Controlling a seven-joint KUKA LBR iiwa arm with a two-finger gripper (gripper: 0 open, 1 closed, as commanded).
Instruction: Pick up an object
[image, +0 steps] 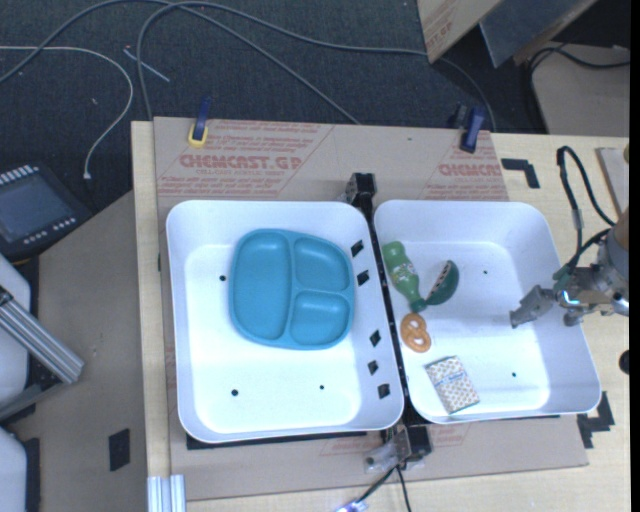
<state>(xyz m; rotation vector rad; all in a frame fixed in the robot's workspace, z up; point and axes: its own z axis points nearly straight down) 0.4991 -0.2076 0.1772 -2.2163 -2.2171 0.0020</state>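
Small packet (452, 384) lies well left of gripper (545, 303).

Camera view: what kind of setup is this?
Likely a lab grasping testbed: two white bins clamped to a board, loose cables on the floor, toy items such as a pretzel beside a gripper.

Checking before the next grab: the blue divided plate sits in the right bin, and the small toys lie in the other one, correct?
Not quite. The camera view shows the blue divided plate in the left bin; the small toys lie in the right bin.
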